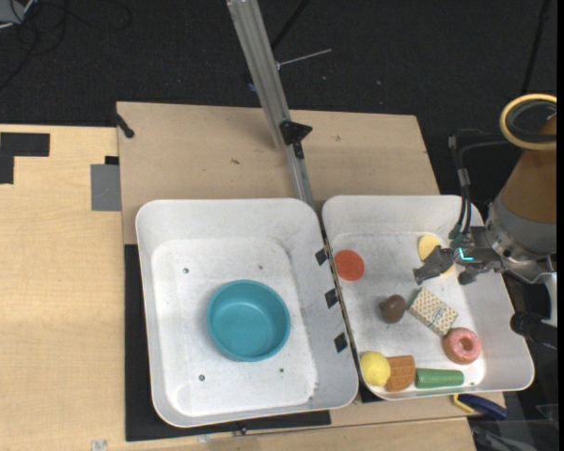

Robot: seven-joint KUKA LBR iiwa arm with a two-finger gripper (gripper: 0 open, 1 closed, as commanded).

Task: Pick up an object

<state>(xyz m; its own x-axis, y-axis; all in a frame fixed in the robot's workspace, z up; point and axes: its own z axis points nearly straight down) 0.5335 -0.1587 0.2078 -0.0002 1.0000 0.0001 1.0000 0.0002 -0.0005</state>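
**A:** From the overhead camera view, where does the arm sit?

**B:** It comes in from three o'clock. The gripper (448, 263) hangs over the upper right part of the right bin (385, 216), dark fingers pointing toward nine o'clock. Whether they are apart or together I cannot tell; they are too small and dark, and nothing shows between them.

**A:** What lies in that bin?

**B:** A yellow piece (429, 246) sits just at the gripper's eleven o'clock, partly hidden by it. An orange ball (349, 266) is at nine o'clock in the bin, near the dividing edge. A brown ball (392, 308) lies near the middle, and just at its three o'clock a patterned packet (434, 311), tilted. At five o'clock from the packet is a pink ring (462, 346).

**A:** And the front edge?

**B:** Along six o'clock, a yellow lemon (375, 368) touches an orange block (400, 372), and a green piece (439, 378) lies beside that at its three o'clock.

**A:** The other bin?

**B:** The left bin (169, 224) carries a teal bowl (248, 319), upright, a little toward six o'clock from its centre and well apart from the gripper.

**A:** Anything beyond the bins?

**B:** A metal rail (263, 64) slants from twelve o'clock down to where the two bins meet, over a tan board (197, 148).
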